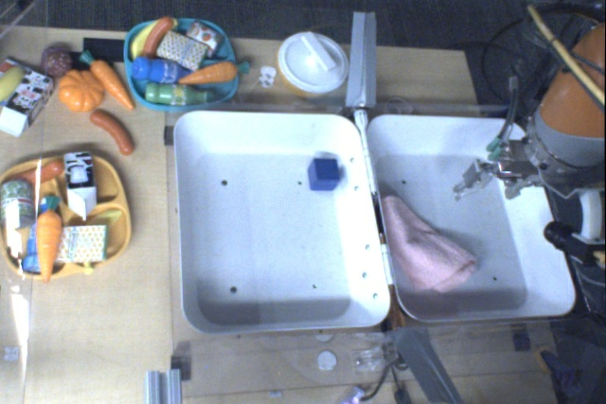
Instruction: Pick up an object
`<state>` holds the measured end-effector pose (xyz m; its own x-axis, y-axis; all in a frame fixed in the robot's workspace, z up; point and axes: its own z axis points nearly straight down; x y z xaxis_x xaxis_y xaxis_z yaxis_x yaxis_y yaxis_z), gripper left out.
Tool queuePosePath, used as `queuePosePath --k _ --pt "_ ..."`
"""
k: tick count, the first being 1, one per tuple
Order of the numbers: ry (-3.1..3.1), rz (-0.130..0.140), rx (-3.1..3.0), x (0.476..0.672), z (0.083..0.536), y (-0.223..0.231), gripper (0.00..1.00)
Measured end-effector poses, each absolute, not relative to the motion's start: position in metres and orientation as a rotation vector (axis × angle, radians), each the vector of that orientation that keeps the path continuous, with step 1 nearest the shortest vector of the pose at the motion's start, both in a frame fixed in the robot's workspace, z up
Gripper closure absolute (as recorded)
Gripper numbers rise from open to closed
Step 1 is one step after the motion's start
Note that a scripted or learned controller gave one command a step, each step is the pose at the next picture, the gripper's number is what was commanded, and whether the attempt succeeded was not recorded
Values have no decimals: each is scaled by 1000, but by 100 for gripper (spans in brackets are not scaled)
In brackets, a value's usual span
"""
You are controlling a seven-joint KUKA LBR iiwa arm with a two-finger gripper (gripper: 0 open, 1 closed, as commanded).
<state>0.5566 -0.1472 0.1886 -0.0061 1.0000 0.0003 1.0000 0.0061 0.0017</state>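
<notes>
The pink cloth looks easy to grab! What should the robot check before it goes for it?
1. Crumpled pink cloth lies in the right white bin: ok.
2. Nothing rests on the cloth: ok.
3. Tool is over the right bin: ok.
4. Tool is directly above the cloth: not ok, it sits up and to the right.
5. Tool is ready to grab: cannot tell.
6. Small blue cube in the left white bin is out of the way: ok.

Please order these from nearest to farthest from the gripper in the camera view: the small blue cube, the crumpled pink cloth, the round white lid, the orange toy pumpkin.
From the gripper, over the right bin:
1. The crumpled pink cloth, in the same right bin, just below-left.
2. The small blue cube, in the left bin.
3. The round white lid, on the bench behind the left bin.
4. The orange toy pumpkin, at the bench's far left.
</notes>
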Motion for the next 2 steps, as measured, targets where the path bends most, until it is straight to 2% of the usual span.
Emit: queuePosePath --k 1,2 --pt "2346 7 2078 508 95 -164 0" --pt "2671 12 1621 533 91 -106 0"
